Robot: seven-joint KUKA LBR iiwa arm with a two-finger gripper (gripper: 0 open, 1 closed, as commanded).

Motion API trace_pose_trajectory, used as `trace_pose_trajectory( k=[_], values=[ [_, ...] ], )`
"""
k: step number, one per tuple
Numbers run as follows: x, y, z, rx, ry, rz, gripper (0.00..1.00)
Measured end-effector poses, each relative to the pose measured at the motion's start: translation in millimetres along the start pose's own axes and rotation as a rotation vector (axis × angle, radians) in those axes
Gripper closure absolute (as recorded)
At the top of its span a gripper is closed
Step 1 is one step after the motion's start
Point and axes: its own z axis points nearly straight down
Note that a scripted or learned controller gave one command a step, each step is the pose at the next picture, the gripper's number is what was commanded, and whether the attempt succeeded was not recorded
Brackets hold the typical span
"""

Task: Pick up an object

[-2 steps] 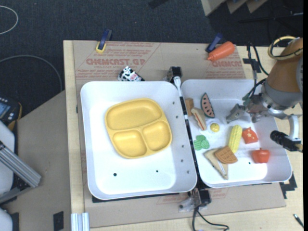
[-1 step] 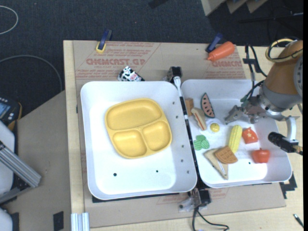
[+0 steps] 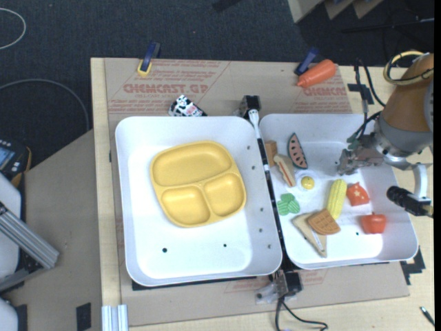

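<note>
The right bin [image 3: 324, 131] holds several toy foods: a watermelon slice [image 3: 298, 150], a hot dog [image 3: 283, 169], a small yellow-centred round piece [image 3: 306, 182], a corn cob [image 3: 336, 196], a green leafy piece [image 3: 288, 203], a toast sandwich [image 3: 318, 225], a red strawberry-like piece [image 3: 357, 194] and a red tomato [image 3: 373, 223]. My gripper [image 3: 350, 161] hangs over the right bin's back right part, just above and behind the corn cob and the red strawberry-like piece. The grey arm with its orange band [image 3: 408, 106] reaches in from the right.
The left bin [image 3: 138, 254] carries a yellow divided plate [image 3: 198, 183]. An orange carrot [image 3: 317, 73], a black-and-white toy [image 3: 185, 107] and a yellow clamp [image 3: 146, 61] lie on the cardboard behind the bins. A black part of the arm [image 3: 408, 200] overhangs the right bin's right rim.
</note>
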Motion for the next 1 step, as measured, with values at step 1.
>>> trace_pose_trajectory(
  k=[1],
  values=[
    [2.0,-1.4,-44.1,-0.006,-0.003,0.000,1.00]
  ],
)
